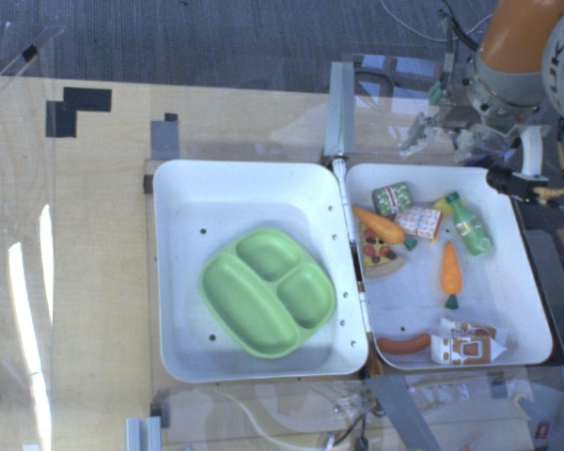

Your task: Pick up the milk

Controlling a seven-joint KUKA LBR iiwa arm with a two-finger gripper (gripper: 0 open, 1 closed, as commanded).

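My gripper hangs behind the right bin; I cannot tell its state. The milk lies far, at the front edge.

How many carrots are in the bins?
2, both in the right bin: one carrot near the divider beside the pizza slice, another carrot mid-bin, below the green bottle.

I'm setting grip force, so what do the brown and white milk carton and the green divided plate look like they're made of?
The brown and white milk carton looks like a toy of matte printed card or plastic, with a folded gable top; which one is unclear. The green divided plate looks like smooth moulded plastic with a soft sheen.
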